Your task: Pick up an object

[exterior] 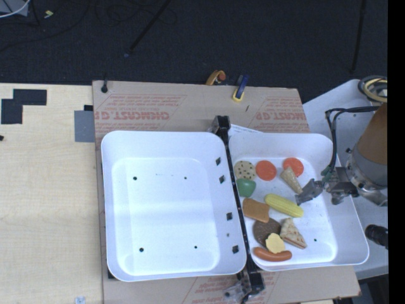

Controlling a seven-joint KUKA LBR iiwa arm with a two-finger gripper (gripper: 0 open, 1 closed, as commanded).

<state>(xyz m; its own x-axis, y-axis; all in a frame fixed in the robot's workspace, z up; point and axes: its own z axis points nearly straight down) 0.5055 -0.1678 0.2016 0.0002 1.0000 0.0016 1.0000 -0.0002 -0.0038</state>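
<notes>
Seemingly mid-approach, a grey robot arm with an orange band reaches across the counter [50, 189] toward a heap of toy food, the picking step begun but nothing lifted yet. From left to right: the left bin [120, 151] sits bare and white against a cardboard sheet [158, 106], clipped to its neighbour along a dark centre seam. The right bin [319, 144] holds the whole assortment. Nearest the seam lie a speckled cookie [244, 170] and a green pepper [245, 187], with an orange bread slice [256, 210] below them and a dark brown disc [264, 230] under that. A sausage [273, 254] rests along the near wall, a small yellow piece [275, 242] just above it. Further right sit two red tomato slices [266, 170], an ice-cream cone [292, 181], a yellow corn cob [284, 204] and a wedge of sandwich [293, 234].

The gripper [308, 192] hangs low over the right half of that bin, its dark tip just beside the right end of the corn cob and just below the cone. How far apart its tips stand cannot be told from this slant, and nothing is seen caught in it.

By the look of it, the corn cob or the cone is the likely target. The next move calls for settling squarely over one piece, dropping to the bin floor, and closing without nudging the crowded neighbours aside.
</notes>
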